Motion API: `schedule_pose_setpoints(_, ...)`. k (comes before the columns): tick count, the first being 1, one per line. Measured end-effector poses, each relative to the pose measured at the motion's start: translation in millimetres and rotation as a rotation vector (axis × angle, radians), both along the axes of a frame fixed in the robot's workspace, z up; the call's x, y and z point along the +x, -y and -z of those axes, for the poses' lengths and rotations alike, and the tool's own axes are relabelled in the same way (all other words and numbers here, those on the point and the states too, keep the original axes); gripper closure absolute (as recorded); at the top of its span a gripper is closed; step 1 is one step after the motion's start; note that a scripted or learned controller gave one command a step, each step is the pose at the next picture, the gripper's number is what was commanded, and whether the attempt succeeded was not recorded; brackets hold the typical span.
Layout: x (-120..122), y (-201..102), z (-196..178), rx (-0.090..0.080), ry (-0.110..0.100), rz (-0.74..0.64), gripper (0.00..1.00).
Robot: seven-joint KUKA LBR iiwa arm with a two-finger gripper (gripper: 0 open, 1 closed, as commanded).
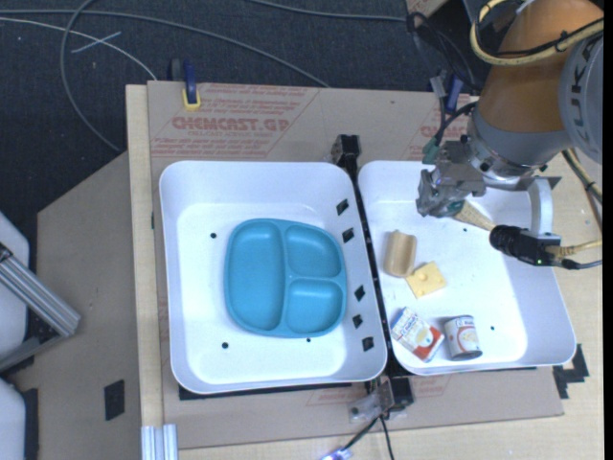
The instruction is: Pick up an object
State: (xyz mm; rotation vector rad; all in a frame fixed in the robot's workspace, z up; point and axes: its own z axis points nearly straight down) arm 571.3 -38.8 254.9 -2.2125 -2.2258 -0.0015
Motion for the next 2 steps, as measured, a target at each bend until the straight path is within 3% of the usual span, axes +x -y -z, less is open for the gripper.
schedule_pose_setpoints(2,-16.9,-115.9,27.6,0.000,-0.003,0.000,1.00)
